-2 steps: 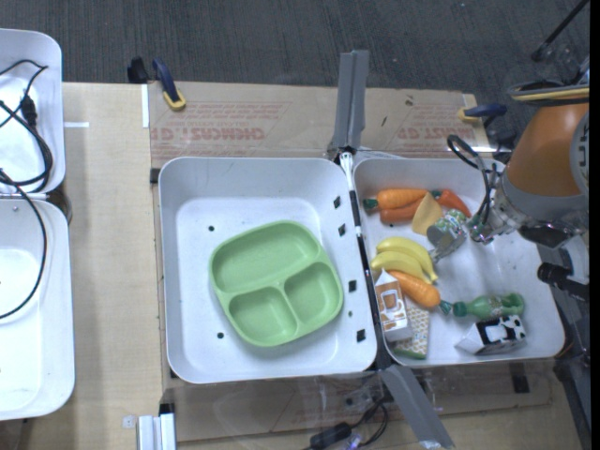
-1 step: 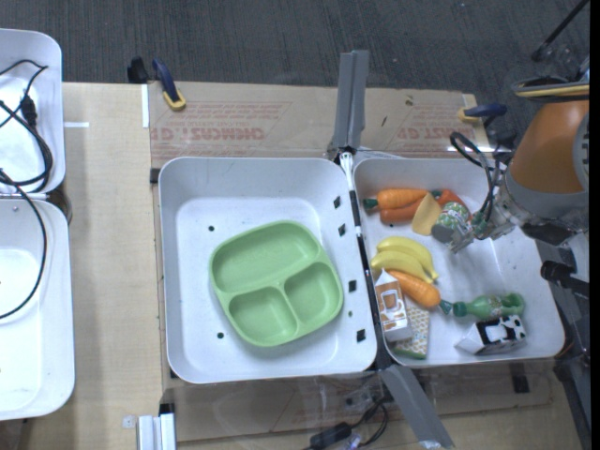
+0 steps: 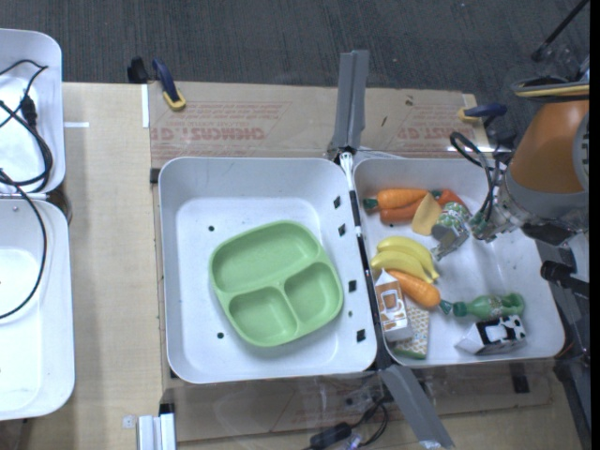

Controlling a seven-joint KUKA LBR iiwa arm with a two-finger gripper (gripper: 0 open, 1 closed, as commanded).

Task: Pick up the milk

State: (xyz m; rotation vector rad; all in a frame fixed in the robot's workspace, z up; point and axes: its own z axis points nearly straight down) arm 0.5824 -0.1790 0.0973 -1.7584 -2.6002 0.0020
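The right bin (image 3: 553, 331) holds a jumble of toy food — the milk (image 3: 494, 335), a small cow-patterned carton, lies tipped on its side in the near right corner, just below a green bottle (image 3: 485, 306). The gripper (image 3: 485, 225) hangs near the bin's far side, well apart from the milk; its state cannot be told. The left bin (image 3: 187, 251) carries a green tray (image 3: 275, 282).

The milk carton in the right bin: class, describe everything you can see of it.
The milk carton is a small white carton with black cow-like patches, seemingly cardboard or plastic. It lies on its side near the front right corner of the right bin, its gabled end pointing left. A green bottle lies just behind it, close or touching. The tool is elsewhere, not on it.
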